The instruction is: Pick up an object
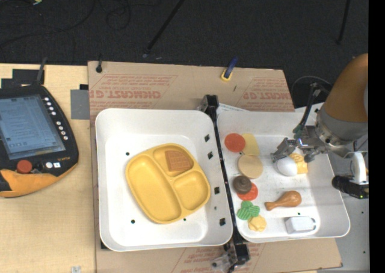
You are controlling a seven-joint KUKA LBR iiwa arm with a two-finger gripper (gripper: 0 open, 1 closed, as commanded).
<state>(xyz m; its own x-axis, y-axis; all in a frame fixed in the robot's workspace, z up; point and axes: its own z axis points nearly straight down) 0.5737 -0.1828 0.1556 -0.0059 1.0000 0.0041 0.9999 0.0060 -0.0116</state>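
The fingers [283,153] are spread narrowly and hold nothing. A white egg [287,166] lies just beside them in the right bin [343,217], touching a yellow block [300,164]. The gripper [290,151] is positioned directly above the egg. A drumstick [284,200] lies nearer the front.

Two white bins [114,139], one yellow divided plate [144,190], and about nine toy food pieces [284,201].

Yellow divided plate [157,196] in white bin [120,133], brown waffle [177,160] on it
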